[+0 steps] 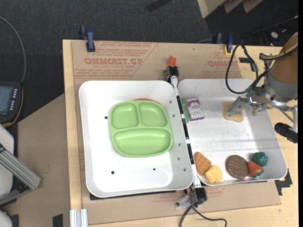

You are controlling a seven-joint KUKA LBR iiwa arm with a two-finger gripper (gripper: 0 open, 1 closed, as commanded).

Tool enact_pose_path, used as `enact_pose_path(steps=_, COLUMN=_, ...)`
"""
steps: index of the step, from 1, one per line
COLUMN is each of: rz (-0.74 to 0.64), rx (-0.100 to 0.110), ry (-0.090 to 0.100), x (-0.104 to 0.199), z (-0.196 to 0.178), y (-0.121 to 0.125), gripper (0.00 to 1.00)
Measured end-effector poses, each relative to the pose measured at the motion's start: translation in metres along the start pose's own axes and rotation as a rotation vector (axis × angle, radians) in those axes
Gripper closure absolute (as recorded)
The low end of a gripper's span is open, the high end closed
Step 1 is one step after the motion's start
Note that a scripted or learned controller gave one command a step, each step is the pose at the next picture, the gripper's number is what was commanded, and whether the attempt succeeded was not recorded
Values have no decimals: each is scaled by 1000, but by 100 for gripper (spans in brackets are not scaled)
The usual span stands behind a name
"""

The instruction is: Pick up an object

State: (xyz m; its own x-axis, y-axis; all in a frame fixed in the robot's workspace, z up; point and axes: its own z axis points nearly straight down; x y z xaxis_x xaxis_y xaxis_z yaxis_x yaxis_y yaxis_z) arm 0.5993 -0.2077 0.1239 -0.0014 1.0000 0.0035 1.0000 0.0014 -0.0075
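Note:
My gripper (247, 109) hangs over the back of the right bin (246, 136), reaching in from the right on the grey arm (284, 77). Its fingers stand apart, so it is open, with nothing between them. The left fingertip (235, 107) sits right at a flat tan biscuit-like piece (233, 115) lying on the bin floor. A small pink and green packet (194, 109) lies at the bin's back left. Along the front edge lie a waffle piece (202, 161), a yellow piece (214, 174), a round brown cookie (236, 166) and an orange and green toy vegetable (257, 163).
The left bin (94, 141) holds a green divided plate (140, 128) with something reddish just showing behind it. Black cables (234, 65) loop down to the wrist. Clamps (88, 38) sit on the bench's back edge.

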Motion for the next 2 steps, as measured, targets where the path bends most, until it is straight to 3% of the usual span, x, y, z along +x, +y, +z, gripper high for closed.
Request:
enact_pose_path(steps=1, rz=-4, rx=-8, ry=7, x=-11, z=40, y=41, gripper=0)
enact_pose_path(steps=2, rz=-4, rx=-10, ry=4, x=-11, z=37, y=30, gripper=0)
